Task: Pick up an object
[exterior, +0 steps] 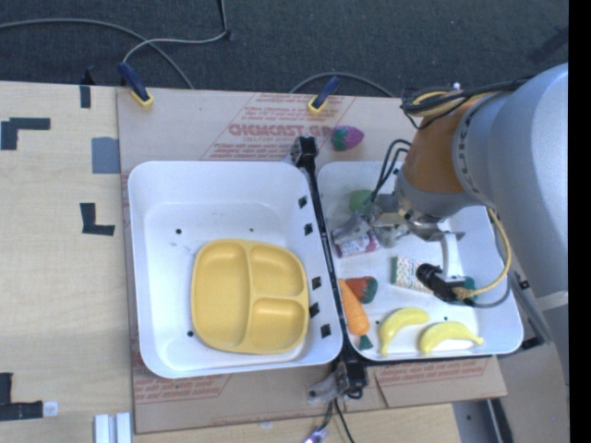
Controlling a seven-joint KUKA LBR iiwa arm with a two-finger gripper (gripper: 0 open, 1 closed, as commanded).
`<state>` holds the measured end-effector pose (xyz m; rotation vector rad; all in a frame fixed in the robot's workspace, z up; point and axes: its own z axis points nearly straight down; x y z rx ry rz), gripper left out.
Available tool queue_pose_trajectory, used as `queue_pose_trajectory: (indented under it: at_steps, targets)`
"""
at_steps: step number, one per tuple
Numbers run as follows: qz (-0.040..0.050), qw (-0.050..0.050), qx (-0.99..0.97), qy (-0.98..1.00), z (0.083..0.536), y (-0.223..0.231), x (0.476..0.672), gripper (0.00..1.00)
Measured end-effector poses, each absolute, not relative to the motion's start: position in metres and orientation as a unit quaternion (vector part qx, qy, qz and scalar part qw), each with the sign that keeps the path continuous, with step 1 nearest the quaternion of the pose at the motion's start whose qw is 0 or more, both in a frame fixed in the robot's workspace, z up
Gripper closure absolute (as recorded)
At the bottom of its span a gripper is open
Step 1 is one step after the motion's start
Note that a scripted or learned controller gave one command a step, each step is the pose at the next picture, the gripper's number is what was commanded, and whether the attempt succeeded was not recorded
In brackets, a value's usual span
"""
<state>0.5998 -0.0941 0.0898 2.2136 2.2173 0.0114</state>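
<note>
My gripper (362,226) reaches down into the right bin (503,340), low over its upper left part. Right under it lie a small pink-and-white packet (353,244) and a green item (360,198). The arm's grey wrist hides the fingers. Nearer the front of the same bin lie an orange carrot (355,310), a strawberry (367,288), two yellow bananas (403,323) (447,337) and a small patterned card (407,273).
The left bin (152,247) holds a yellow divided plate (249,295). A purple-and-green toy (347,137) lies on the cardboard behind the bins. Black clips run down the divider between the bins. Cables hang by the wrist.
</note>
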Motion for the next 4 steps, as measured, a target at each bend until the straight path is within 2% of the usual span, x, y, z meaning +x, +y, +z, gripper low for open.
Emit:
queue_pose_trajectory:
  at_steps: [1, 2, 3, 4]
  targets:
    - [0.0033, 0.004, 0.707, 0.708, 0.090, -0.094, 0.660, 0.00]
    - [0.0039, 0.002, 0.706, 0.708, 0.090, -0.105, 0.672, 0.00]
    - [0.0042, 0.004, 0.705, 0.709, 0.102, -0.104, 0.673, 1.00]
    - [0.0004, 0.000, 0.706, 0.708, 0.185, -0.074, 0.602, 1.00]
